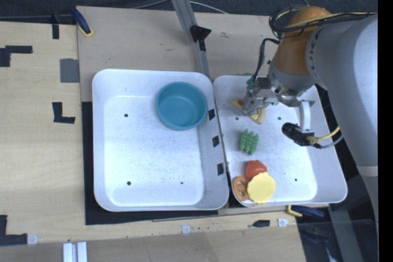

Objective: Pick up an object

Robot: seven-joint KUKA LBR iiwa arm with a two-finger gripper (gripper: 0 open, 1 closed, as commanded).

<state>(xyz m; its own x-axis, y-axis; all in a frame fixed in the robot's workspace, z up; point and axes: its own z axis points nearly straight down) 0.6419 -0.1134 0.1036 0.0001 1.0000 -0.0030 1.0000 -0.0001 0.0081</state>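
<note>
A: What are the largest parts of the scene?
B: The wooden bench (37, 132) carries two shallow white bins. The left bin (153, 187) is the wider one; the right bin (319, 187) sits just beside it, their rims touching along the middle. The grey arm (350, 70), with its orange band (291, 52), reaches in from the right over the far part of the right bin.

A: What lies in the left bin?
B: A round blue bowl (181, 105), upright, near the far right corner.

A: And in the right bin?
B: Near the front left corner, a yellow disc (262, 188) lies against a red piece (255, 167), with an orange slice (239, 188) just to its left. A small green block (249, 141) sits in the middle-left. A small yellow piece (258, 115) lies near the far left part, under the tool.

A: Where is the gripper, and how does it stand?
B: The gripper (253, 106) is low over the far left part of the right bin, right at the small yellow piece. Whether its fingers are spread or pressed together cannot be told, nor whether the piece is pinched.
</note>
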